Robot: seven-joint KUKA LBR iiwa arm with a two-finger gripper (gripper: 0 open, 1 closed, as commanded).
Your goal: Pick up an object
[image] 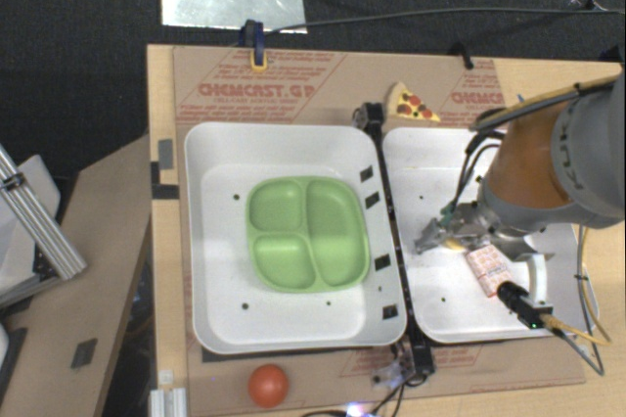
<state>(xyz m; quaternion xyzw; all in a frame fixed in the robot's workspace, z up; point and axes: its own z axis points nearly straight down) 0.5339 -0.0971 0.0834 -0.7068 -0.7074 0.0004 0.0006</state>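
Observation:
My gripper (433, 235) is low inside the right bin (421, 161), near its middle, with the grey and orange arm coming in from the right. A small pink and white patterned packet (485, 267) lies on the bin floor just right of the gripper, partly under the wrist. A bit of yellow (453, 245) shows beside the gripper tip; I cannot make out what it is. Nothing is visibly held.
The left bin (210, 209) holds a green divided plate (307, 233). A toy pizza slice (412, 104) lies on the bench behind the bins. An orange-red ball (267, 385) sits on the bench in front of the left bin.

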